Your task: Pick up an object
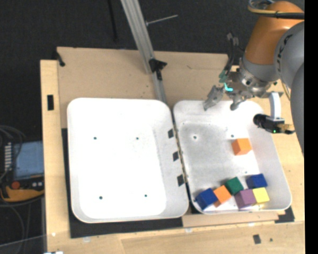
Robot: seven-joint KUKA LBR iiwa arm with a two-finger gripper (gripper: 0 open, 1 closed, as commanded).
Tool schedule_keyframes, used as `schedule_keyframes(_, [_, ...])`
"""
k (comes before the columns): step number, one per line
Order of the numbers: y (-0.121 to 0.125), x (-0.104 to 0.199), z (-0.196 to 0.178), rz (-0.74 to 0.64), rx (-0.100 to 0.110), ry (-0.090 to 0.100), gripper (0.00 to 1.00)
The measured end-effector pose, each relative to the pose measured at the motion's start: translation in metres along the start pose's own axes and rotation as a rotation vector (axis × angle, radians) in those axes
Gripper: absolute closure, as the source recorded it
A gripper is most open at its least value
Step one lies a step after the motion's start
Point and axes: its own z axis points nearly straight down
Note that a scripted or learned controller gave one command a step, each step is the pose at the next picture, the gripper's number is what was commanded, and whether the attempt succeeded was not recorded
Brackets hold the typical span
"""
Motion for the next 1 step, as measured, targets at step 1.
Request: schedule_keyframes(1, [0.0008,-0.0009,-0.0032,-0.002,-0.004,-0.004,0.00])
